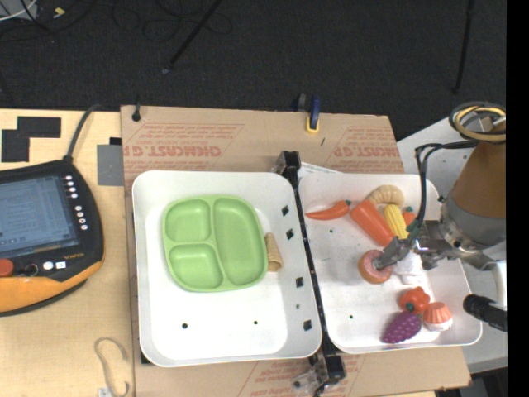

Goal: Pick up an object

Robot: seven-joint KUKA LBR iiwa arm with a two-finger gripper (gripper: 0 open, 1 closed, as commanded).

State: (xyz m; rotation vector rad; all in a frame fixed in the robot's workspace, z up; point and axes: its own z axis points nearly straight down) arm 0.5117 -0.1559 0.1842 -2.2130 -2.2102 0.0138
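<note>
Your gripper (388, 259) sat low in the right bin (347, 337), touching a pink round toy (372, 269); can't tell if it gripped; corn (395, 220) at 12 o'clock.

Two white bins sit side by side. The left bin (157, 321) holds a green divided plate (213, 242). In the right bin (347, 321) lie a chili (328, 212), a carrot (369, 222), corn (395, 219) and grapes (401, 327). The hand (388, 259) touches a pink round toy (372, 269).
</note>
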